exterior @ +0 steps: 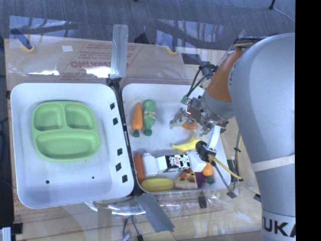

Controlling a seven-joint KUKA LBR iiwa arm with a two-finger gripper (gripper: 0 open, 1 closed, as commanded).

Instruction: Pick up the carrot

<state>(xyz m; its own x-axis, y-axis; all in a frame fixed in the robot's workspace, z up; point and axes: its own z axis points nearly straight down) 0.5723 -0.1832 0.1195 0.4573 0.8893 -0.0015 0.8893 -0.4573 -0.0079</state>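
The small orange toy carrot, tapered with a darker stub at its lower end, lies in the right-hand shallow white bin, close to that bin's left wall and roughly lengthwise toward the far rim. Touching it on its right is a green plastic bottle lying parallel, so the two sit side by side with no gap to see. The two-finger gripper hangs well apart from the carrot, over the right part of the same bin, above a small orange piece that is partly hidden under it; its metal fingers look spread, with nothing visibly pinched between them. Nearer the bin's front lie a yellow banana, a black-and-white patterned carton, a yellow oblong toy and a red sausage-like piece. The left-hand white bin holds a pale green divided plate. By my reading the approach is not yet made: the carrot rests untouched. The next move calls for travelling left across the bin, lining the fingers across the carrot's narrow width, and descending without one finger landing on the bottle pressed against it.
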